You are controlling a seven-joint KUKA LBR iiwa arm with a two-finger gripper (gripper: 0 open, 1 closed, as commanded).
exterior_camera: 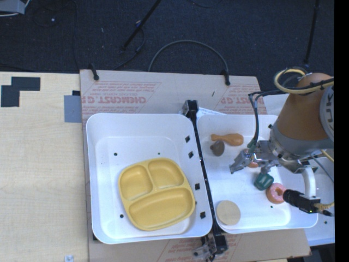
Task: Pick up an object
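Note:
My gripper (238, 164) hangs over the middle of the right bin (246, 225), with the arm reaching in from the right. Just up and left of it lies a small brown lump (217, 148), and beyond that an orange-tan gourd-shaped piece (229, 140). A small orange bit (253, 164) shows right beside the gripper. A teal object (263, 180) and a pink ring-shaped donut (276, 193) lie close under the wrist. A round tan disc (228, 212) rests near the bin's front edge.
The left bin (103, 146) holds a yellow divided plate (156, 193). A black divider (197, 162) runs between the two bins. Brown cardboard (163, 94) lies under and behind the bins, and a pale wooden benchtop (38, 173) stretches to the left.

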